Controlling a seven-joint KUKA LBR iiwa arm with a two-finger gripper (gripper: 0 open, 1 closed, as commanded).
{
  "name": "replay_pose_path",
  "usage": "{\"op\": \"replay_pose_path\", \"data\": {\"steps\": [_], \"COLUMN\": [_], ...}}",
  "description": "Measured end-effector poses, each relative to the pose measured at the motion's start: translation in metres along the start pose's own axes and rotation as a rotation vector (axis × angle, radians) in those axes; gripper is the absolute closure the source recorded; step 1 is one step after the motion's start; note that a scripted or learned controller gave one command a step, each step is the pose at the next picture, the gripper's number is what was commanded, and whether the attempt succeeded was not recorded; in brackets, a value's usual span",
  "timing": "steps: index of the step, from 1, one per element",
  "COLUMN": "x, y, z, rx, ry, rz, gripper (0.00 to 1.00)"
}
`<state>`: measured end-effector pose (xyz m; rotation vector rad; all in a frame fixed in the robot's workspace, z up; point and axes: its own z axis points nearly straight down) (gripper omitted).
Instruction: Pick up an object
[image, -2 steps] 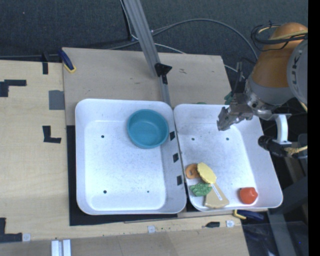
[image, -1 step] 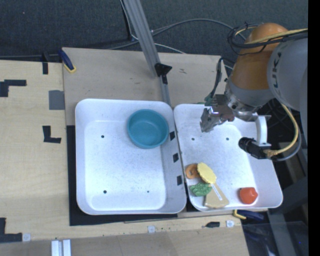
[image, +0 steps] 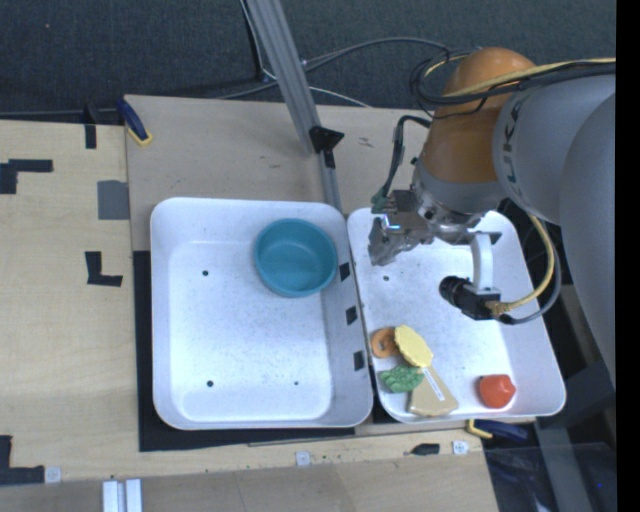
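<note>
The claw (image: 385, 245) is hanging over the far left corner of the right bin (image: 530, 300), just beside the divide between the two bins, and nothing is showing between its fingers; how far they are standing apart I cannot tell, since they are blurring into one dark grey mass seen from above. Taking the right bin as the landmark, its middle floor is lying bare, giving open room below the claw, while its near edge is carrying a crowd of small things: an orange ring-shaped piece (image: 382, 344) near the left wall, a yellow piece (image: 413, 346) touching it on the right, a green piece (image: 402, 379) just nearer, a tan wedge (image: 432, 400) pressing toward the near rim, and a red object (image: 496, 391) sitting apart in the near right corner. These pieces are overlapping, so their exact outlines are hard to make out. The arm's grey body (image: 560, 160) and its orange band (image: 470, 120) are covering the bin's far right corner and part of its right rim, and a black fitting with cables (image: 470, 296) is hanging over the floor toward the right wall. To the left of the right bin, the left bin (image: 190, 330) is holding a blue bowl (image: 295, 257) upright near its far right corner, with the remaining floor open. A slanted metal pole (image: 290, 80) is running down from the far side to the gap between the bins, and the counter (image: 60, 300) is stretching out further left.
</note>
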<state>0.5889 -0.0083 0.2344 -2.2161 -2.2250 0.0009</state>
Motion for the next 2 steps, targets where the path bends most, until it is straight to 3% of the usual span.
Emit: {"op": "replay_pose_path", "data": {"steps": [2], "x": [0.097], "y": [0.026], "z": [-0.007], "rx": [-0.001], "ry": [0.000], "rz": [-0.001], "gripper": [1.00]}}
